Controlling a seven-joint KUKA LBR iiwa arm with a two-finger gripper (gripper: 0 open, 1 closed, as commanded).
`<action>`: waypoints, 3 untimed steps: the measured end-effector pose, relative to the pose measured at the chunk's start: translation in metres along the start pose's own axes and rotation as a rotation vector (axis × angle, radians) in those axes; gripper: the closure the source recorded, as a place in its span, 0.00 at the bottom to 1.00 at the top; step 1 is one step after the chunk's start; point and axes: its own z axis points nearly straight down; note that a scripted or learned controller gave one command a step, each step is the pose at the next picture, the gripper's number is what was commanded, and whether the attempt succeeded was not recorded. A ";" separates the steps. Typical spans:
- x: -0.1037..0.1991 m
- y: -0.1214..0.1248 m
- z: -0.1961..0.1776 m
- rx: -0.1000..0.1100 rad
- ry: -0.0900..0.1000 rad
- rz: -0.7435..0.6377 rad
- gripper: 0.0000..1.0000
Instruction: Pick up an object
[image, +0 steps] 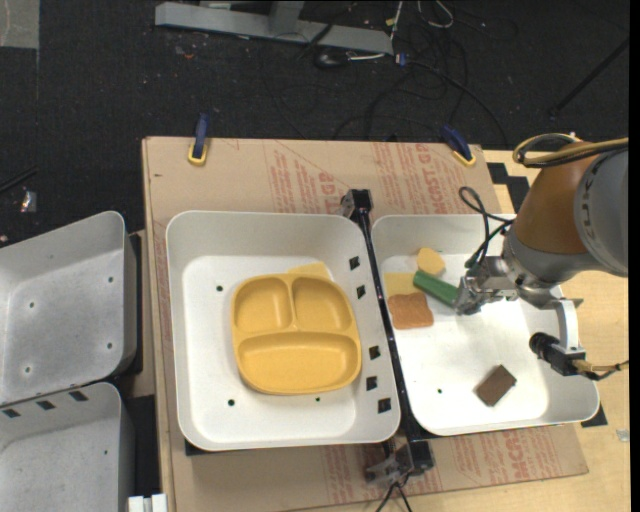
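You're at the grasp step: gripper (468, 298) sits low in the right bin (520, 405) at the green block's (436, 288) right end, fingers' state can't tell, so confirm closure before lifting straight up.

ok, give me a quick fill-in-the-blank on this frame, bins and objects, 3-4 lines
1. The yellow divided tray lies in the ____ bin of the view.
2. The pincer is at one end of the ____ block.
3. The brown block lies apart from the other items, nearer the ____ edge of the right bin.
4. The yellow divided tray has ____ compartments.

Missing words: left; green; front; three
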 end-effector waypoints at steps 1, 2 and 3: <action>-0.006 -0.004 -0.046 -0.004 -0.002 0.000 1.00; -0.013 -0.011 -0.103 -0.004 -0.001 0.001 1.00; -0.016 -0.006 -0.146 -0.005 -0.002 -0.004 1.00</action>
